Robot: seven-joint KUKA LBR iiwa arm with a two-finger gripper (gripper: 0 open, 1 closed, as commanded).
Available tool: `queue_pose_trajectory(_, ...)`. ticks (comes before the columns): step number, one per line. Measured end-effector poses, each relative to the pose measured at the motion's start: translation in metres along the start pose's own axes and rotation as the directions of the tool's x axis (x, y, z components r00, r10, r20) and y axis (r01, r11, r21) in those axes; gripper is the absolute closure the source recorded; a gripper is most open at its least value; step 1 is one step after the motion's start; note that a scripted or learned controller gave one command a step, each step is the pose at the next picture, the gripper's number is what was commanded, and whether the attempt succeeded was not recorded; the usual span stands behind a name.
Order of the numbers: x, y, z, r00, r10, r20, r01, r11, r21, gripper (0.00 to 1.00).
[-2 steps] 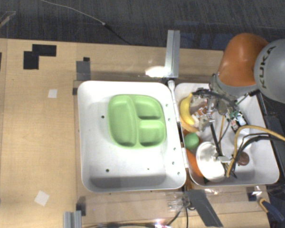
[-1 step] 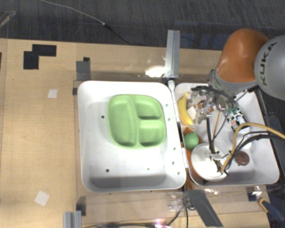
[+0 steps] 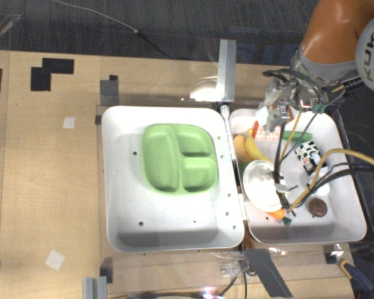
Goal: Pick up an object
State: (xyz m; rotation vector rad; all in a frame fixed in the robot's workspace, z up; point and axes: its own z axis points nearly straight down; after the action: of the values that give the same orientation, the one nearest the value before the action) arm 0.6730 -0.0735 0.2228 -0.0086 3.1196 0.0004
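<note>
End effector (image 3: 279, 114) over right bin (image 3: 346, 226) above banana (image 3: 248, 147), white bowl (image 3: 262, 182); finger state unclear. Green tray (image 3: 177, 157) in left bin (image 3: 121, 223).

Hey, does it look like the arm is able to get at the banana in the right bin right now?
Probably yes. The banana lies uncovered by the right bin's left wall, with the pincer hovering just beside it; the white bowl crowds its lower end.

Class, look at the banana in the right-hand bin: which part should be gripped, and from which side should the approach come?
Grip the banana across its narrow middle, coming straight down from above. It lies flat and curved near the right bin's left wall, beside the white bowl, so a side approach looks crowded; its upper face seems freest.
</note>
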Motion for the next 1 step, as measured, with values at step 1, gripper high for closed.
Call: queue_pose_trajectory(1,0.0025,0.0062,-0.0008,0.997,-0.073,-0.012,0.073,0.997,-0.002,1.00)
